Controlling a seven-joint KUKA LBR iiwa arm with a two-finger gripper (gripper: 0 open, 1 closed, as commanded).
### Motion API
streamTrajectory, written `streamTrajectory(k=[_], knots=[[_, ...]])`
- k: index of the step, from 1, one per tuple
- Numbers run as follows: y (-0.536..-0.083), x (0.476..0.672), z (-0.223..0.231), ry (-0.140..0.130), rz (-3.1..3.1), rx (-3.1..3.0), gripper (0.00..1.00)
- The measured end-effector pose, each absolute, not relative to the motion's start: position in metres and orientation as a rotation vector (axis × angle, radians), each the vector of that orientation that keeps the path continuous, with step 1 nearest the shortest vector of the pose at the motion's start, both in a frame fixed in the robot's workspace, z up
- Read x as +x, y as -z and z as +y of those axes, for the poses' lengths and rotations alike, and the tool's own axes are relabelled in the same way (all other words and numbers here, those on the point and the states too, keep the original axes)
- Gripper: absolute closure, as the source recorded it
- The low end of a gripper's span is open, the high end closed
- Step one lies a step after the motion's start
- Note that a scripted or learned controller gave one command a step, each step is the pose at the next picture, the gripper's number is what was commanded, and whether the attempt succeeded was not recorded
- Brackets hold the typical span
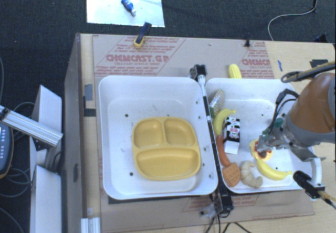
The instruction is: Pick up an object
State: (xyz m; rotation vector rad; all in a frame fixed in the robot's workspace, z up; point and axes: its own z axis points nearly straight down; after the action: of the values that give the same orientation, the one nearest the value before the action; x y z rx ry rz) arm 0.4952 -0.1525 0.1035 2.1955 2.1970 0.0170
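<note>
Two white bins sit side by side on the worktop point(157, 51), which is covered by a sheet printed CHEMCAST.

Left bin point(115, 122): a yellow divided plate point(165, 148) lies near its middle, three compartments up.

Right bin point(247, 98), crowded:
- small banana point(221, 120) near the bin's left wall, curved
- cow-patterned box point(231, 130) just beside it
- orange sausage-like piece point(222, 151) along the left wall
- waffle-textured cracker point(231, 175) at the near left corner
- pale croissant-like piece point(250, 172) beside the cracker
- larger banana point(271, 169) along the near edge
- red-and-yellow ring toy point(261, 150) touching that banana's upper end

A yellow item point(234, 71) rests on the worktop just beyond the right bin's far edge.

Arm point(315, 114) reaches in from the right, wrist bent down over the right bin. End effector point(268, 143) sits low, directly over the ring toy and the larger banana's end. Cannot tell whether it is clenched or released, nor whether anything is grasped.
</note>
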Motion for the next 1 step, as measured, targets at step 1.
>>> streamTrajectory(k=[1], knots=[[-0.1639,0.4872,-0.2067,-0.001,2.218,2.218,1.00]])
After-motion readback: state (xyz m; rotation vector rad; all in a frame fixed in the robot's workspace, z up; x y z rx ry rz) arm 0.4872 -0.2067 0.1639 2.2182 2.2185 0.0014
